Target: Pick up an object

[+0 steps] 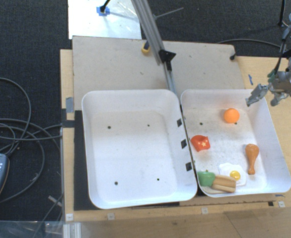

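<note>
Two shallow white bins stood side by side on the bench. The left bin (93, 108) showed only small dark marks on its floor. The right bin (274, 133) held the loose items: an orange ball (231, 115) toward its far side, a red piece (200, 143) near the shared wall with the left bin, a drumstick (252, 157) near the right wall, and, along the near edge, a fried egg (233, 173) lying just beside a tan roll (223, 183), with a green piece (205, 176) touching the roll's left end. All of these lay on the bin floor, well apart from the gripper (265, 96). The gripper hung over the far right corner of the right bin, above its rim; its two fingers were spread apart, and nothing sat between them. The orange ball was the item nearest to it.
</note>
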You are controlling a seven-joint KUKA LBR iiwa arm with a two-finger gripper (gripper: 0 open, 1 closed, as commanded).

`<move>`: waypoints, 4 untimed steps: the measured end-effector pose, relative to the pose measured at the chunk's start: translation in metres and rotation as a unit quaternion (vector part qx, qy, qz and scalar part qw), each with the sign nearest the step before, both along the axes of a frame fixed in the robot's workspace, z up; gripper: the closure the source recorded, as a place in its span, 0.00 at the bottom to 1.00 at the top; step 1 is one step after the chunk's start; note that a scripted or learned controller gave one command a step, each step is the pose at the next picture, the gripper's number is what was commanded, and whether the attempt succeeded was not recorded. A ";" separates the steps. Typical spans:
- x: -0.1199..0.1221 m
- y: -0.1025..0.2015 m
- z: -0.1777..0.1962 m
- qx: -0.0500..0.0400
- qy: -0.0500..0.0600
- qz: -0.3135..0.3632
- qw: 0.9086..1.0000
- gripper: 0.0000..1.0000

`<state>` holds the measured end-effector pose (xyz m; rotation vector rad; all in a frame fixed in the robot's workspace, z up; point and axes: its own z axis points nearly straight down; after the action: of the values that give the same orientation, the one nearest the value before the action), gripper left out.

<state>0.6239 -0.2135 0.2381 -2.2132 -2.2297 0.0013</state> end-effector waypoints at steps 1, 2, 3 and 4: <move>-0.010 0.002 -0.055 0.001 0.001 -0.003 1.000 0.00; -0.011 0.009 -0.099 0.001 0.001 -0.002 1.000 0.00; -0.009 0.008 -0.085 -0.001 -0.003 -0.003 1.000 1.00; 0.003 0.007 -0.034 -0.001 -0.004 -0.001 1.000 1.00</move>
<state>0.6266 -0.2063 0.2046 -2.2193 -2.2335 -0.0058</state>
